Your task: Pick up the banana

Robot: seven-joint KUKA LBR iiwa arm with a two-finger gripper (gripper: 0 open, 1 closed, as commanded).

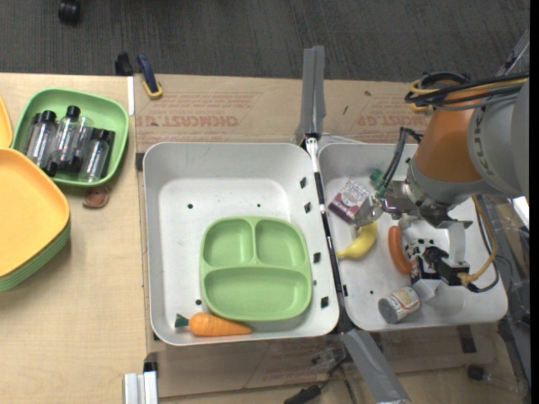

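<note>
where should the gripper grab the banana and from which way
Probably at mid-body of the banana, coming from above, fingers closing across its narrow width. It lies flat on the right bin floor, curved, near the left wall; the gripper is at its upper end, the sausage to its right.

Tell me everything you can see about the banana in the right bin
The banana is small, yellow and curved, smooth like a plastic toy. It lies flat on the floor of the right bin, near its left wall, one end pointing up toward the gripper, which sits right at that upper tip. Whether they touch is unclear. A purple-and-white packet lies just above it and an orange-red sausage-like piece to its right, apart from it. Its lower end tapers toward the bin's left edge.
</note>
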